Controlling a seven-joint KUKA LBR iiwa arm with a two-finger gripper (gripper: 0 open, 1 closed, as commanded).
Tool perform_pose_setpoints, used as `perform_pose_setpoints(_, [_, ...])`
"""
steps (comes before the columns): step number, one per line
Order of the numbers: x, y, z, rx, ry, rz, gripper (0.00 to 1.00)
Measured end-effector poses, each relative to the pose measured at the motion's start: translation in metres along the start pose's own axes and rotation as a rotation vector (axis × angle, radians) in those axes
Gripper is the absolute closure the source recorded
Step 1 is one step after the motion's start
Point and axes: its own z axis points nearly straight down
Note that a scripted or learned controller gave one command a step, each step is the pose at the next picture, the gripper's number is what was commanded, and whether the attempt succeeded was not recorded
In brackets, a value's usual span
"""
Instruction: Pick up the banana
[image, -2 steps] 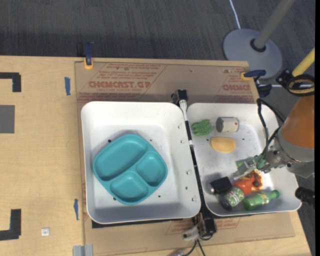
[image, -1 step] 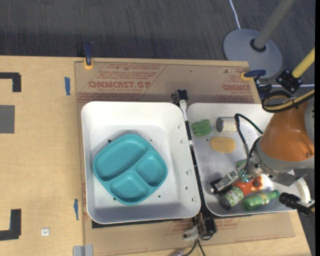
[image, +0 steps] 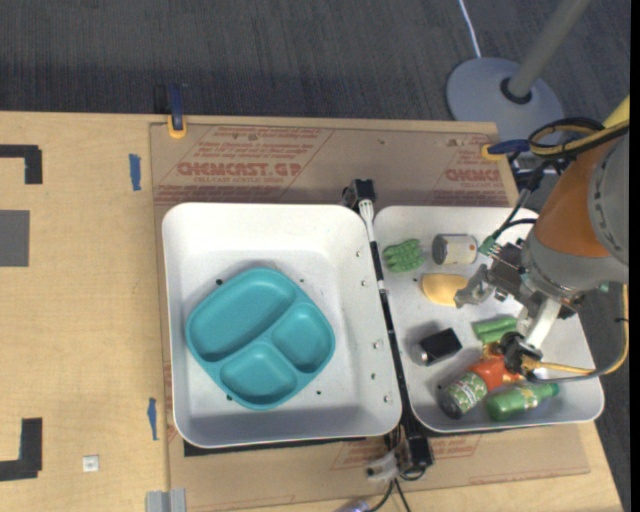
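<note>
A teal divided plate (image: 262, 335) lies in the left bin (image: 200, 240). In the right bin (image: 410, 320), the banana (image: 441, 290), short, stubby and pale yellow, lies at 12 o'clock from a black block (image: 438, 346). The gripper (image: 478, 288) is just beside the banana at its 3 o'clock; whether it is wide or narrow, I cannot tell.

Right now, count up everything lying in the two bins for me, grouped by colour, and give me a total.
Teal: 1, divided plate
Yellow: 1, banana
Black: 1, block
Orange: 1, orange toy
Green: 4, ridged piece, strip, bottle, green-labelled can
Whitish: 1, pale can
Total: 9
</note>
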Motion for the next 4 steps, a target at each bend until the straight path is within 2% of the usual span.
perform_pose_setpoints(1, [-0.024,-0.016,0.052,-0.014,0.006,-0.276,0.0])
perform_pose_setpoints(2, [-0.029,-0.011,0.039,-0.03,-0.004,-0.272,1.0])
perform_pose_setpoints(3, [0.021,-0.064,-0.075,-0.002,0.001,-0.412,1.0])
perform_pose_setpoints(4, [0.02,-0.064,-0.074,0.0,0.0,-0.412,0.0])
